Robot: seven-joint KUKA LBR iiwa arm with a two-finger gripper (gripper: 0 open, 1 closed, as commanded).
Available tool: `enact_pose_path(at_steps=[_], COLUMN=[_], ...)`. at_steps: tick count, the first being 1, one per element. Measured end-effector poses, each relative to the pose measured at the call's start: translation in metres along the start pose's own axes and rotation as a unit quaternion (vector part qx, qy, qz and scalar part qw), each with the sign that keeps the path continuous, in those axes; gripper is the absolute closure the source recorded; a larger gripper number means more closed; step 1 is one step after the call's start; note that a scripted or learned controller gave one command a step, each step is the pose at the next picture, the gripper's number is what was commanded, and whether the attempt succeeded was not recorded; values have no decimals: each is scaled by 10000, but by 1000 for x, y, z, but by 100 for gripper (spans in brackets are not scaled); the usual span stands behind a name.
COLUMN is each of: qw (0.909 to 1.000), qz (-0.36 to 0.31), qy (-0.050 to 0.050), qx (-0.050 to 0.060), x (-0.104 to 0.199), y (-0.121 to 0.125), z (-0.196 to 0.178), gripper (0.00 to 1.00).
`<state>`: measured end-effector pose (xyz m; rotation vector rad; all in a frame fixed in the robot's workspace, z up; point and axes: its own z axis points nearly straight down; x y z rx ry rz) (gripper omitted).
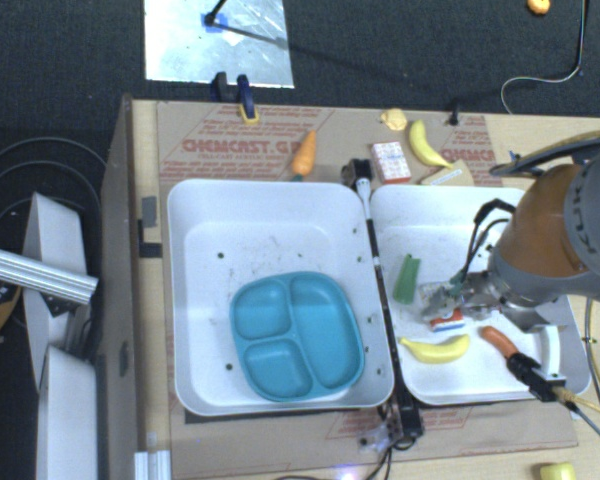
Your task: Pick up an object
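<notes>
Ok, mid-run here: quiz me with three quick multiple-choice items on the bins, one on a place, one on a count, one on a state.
1. Where does the blue three-compartment plastic tray lie?
A. left white bin
B. right white bin
C. on the cardboard

2. How many yellow bananas lie inside the right white bin?
A. none
B. one
C. two

3. How does the green rectangular block lie?
A. resting free on the bin floor
B. stacked on the blue tray
C. outside both bins

Answers:
1 A, the tray sits in the left white bin.
2 B, one yellow banana lies near the front wall; another yellow banana lies on the cardboard behind the bin.
3 A, it lies apart from the gripper.
</notes>
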<state>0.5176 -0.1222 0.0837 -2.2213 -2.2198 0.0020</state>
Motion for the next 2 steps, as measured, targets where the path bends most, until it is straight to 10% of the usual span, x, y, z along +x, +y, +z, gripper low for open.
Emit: enact_pose_path(at_steps=[1, 2], qw=[10000, 9999], qz=[-14, -86], qy=[2, 20], qx=[-20, -79], x=[1, 104], y=[2, 49], z=[-11, -107], gripper=[100, 100])
